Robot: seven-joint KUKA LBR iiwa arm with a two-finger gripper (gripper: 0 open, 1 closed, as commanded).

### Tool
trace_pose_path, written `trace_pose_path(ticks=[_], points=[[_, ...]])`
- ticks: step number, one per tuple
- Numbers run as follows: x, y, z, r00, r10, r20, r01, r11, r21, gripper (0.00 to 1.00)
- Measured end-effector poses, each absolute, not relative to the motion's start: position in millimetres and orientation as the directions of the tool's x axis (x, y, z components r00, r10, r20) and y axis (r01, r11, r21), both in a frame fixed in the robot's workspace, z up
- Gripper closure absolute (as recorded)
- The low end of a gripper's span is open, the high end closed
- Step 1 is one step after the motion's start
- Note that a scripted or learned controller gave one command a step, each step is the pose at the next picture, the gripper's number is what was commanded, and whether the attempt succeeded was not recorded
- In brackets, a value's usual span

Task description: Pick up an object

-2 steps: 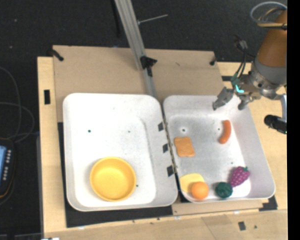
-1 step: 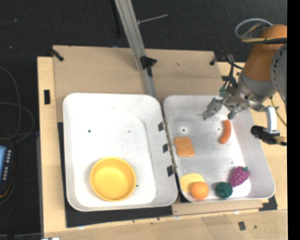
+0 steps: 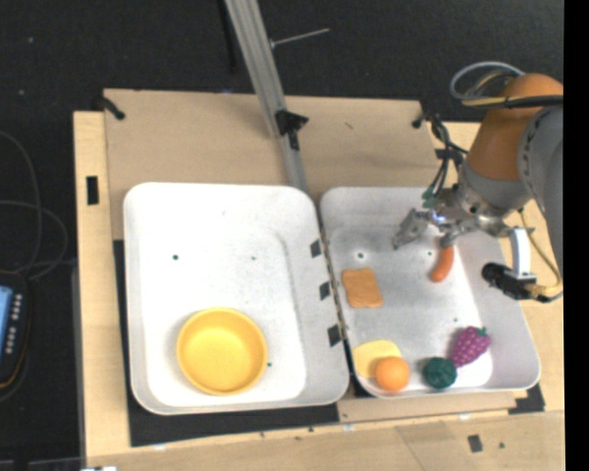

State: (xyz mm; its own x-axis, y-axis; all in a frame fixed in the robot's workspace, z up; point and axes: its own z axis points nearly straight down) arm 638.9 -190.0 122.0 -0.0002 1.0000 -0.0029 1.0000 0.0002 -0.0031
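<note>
Gripper fingers look spread, gripping nothing we can see. We count one carrot, just below-right of it, long axis near vertical, tilted slightly; one yellow bowl far left

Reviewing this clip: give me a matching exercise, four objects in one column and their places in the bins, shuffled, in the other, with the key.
Things:
1. yellow bowl
2. tan cracker
3. purple grapes
4. orange carrot

Places:
A. right bin, directly under the gripper
B. left bin, near front
C. right bin, near the divider
D. right bin, front right corner

Pairs: 1-B, 2-C, 3-D, 4-A
</note>
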Motion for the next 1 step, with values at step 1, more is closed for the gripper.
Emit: trace_pose_path(ticks=[1], points=[[638.8,-191.6,100.3,0.0,1.0,-0.003,1.0,0.0,-0.001,0.0]])
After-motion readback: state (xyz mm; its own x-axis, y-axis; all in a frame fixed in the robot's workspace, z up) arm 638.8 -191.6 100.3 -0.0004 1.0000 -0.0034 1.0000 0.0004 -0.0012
